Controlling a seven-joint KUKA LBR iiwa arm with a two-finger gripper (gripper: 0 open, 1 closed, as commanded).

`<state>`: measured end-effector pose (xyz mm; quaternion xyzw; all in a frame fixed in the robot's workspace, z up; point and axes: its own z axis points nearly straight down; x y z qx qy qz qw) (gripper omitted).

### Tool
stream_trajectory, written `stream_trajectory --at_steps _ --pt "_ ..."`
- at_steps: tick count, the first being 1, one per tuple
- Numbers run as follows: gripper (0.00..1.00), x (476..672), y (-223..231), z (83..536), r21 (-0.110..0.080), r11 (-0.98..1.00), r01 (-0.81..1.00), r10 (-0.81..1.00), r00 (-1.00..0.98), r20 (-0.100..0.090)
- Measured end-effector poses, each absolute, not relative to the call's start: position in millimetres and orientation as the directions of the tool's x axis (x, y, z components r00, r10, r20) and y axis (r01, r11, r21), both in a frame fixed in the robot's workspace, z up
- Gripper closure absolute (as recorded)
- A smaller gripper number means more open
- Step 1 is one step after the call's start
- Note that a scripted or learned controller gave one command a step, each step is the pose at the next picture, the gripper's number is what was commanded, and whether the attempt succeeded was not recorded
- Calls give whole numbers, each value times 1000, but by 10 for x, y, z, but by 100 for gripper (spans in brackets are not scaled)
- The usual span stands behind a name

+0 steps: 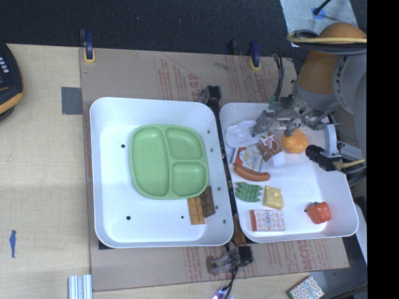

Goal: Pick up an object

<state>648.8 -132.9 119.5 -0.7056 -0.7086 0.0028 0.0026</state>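
My gripper hangs over the right bin's crowded far end, the orange just beside it; bare floor lies along the right wall.

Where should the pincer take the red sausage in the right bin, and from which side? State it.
Grip the red sausage at its middle, coming straight down from above, fingers spanning its narrow width. It lies flat and long, running left to right, so the short axis fits a small opening. The green pea pod below and the packet above sit close, so probably keep the fingers narrow.
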Motion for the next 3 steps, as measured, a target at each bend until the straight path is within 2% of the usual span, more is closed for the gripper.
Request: stream_trajectory --at_steps 1,2,3 --pt "0 6335 -1237 980 12 16 1000 1000 -16 14" --pt "100 6282 -1348 1043 -2 7 1000 1000 -7 1" --pt "100 6013 -704 2342 9 10 1000 1000 -10 2"
